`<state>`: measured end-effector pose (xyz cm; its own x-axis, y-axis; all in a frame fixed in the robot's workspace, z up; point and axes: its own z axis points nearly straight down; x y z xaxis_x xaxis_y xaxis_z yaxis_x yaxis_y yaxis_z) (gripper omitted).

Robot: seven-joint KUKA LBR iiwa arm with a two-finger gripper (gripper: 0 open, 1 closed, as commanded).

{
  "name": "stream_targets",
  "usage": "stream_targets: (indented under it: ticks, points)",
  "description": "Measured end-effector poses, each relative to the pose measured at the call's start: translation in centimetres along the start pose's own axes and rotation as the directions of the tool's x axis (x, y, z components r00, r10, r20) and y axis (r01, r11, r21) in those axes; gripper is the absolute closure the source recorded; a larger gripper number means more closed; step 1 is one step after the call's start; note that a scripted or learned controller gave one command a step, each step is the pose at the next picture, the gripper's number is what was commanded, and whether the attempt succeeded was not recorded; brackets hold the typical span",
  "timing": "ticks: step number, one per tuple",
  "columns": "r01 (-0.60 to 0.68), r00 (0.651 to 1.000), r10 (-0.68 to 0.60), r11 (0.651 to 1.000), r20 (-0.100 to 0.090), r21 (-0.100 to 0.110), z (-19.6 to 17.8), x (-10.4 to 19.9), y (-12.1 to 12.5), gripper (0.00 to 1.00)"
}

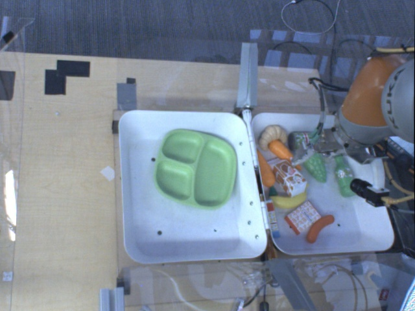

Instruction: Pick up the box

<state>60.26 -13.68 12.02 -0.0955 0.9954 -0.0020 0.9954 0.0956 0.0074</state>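
A small red-and-white box (290, 178) lies in the right bin (363, 238), near its left wall. A flatter red-and-white packet (302, 217) lies a little in front of it. My gripper (307, 144) hangs low over the back of that bin, just behind and to the right of the box and apart from it. It is next to an orange carrot (280, 149). Nothing shows in its grasp.
The right bin also holds a bread roll (272, 135), a second carrot (264, 171), a banana (288, 201), a sausage (320, 228) and two green items (318, 168) (342, 173). A green divided plate (196, 168) sits in the left bin (139, 225).
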Motion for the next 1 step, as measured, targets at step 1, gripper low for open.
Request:
stream_targets:
  ticks: [1]
  points:
    - [0.000, 1.000, 0.000, 1.000, 0.001, -0.005, -1.16, 0.02, 0.19, 1.00]
